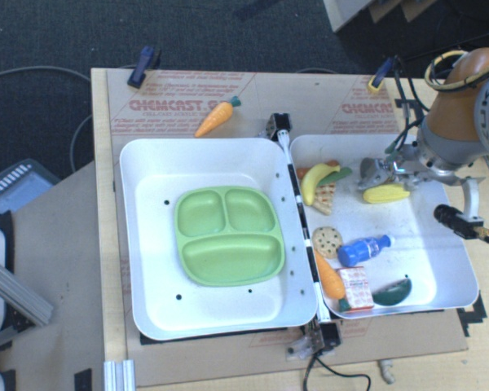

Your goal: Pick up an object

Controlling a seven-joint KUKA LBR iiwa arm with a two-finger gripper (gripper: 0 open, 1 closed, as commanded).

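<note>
My gripper (pixel 381 174) is low in the far part of the right bin (pixel 460 271), reaching in from the right. A small yellow oblong piece (pixel 386 194) lies right beneath it, touching or nearly touching the gripper's front edge. To its left lie a yellow-green banana (pixel 314 181) and a waffle-like piece (pixel 324 199). Nearer the front are a cookie (pixel 327 239), a blue bottle (pixel 363 249) on its side, an orange carrot (pixel 329 277), a red-and-white box (pixel 357 289) and a dark green item (pixel 394 292).
The left bin (pixel 147 218) holds a green divided plate (pixel 230 235). A toy carrot (pixel 214 118) lies on the bench behind that bin. Blue clamps (pixel 142 66) (pixel 381 73) sit on the bench's far edge. A black clip (pixel 279 124) joins the bins.
</note>
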